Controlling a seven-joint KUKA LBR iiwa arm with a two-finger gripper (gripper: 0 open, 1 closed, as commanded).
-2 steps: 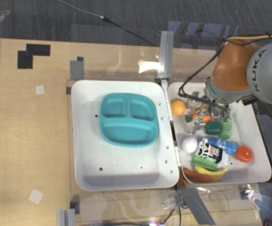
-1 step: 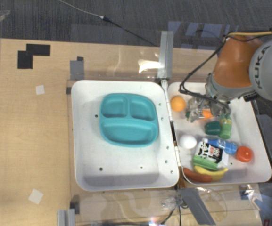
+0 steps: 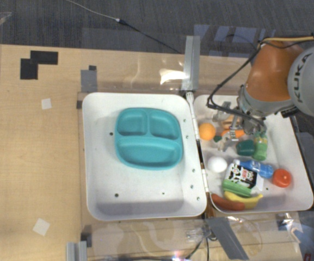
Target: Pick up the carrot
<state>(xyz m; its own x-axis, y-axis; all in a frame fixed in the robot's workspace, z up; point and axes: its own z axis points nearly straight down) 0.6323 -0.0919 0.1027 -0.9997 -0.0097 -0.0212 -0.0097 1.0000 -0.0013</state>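
The carrot (image 3: 238, 133) is lying in the right bin (image 3: 303, 197), in its upper half, just beside the orange ball (image 3: 207, 131). Just a small orange piece of it is showing under the tool, so its long axis and the way it is pointing cannot be told.

The gripper (image 3: 245, 130) is hanging low over that same spot, reaching down from the grey arm (image 3: 309, 86) with its orange band (image 3: 271, 72). Whether it is open or closed cannot be told from this slant, nor whether it is touching the carrot.

Just below the gripper a dark green block (image 3: 245, 147) is sitting next to a light green bottle (image 3: 260, 148). Lower in the bin are lying a white ball (image 3: 217, 164), a black-and-white carton (image 3: 242, 176), a blue bottle with a red cap (image 3: 271, 173), and a banana (image 3: 242, 198).

In the left bin (image 3: 99, 162), 1 teal tray (image 3: 146, 137) with 3 compartments is resting flat.
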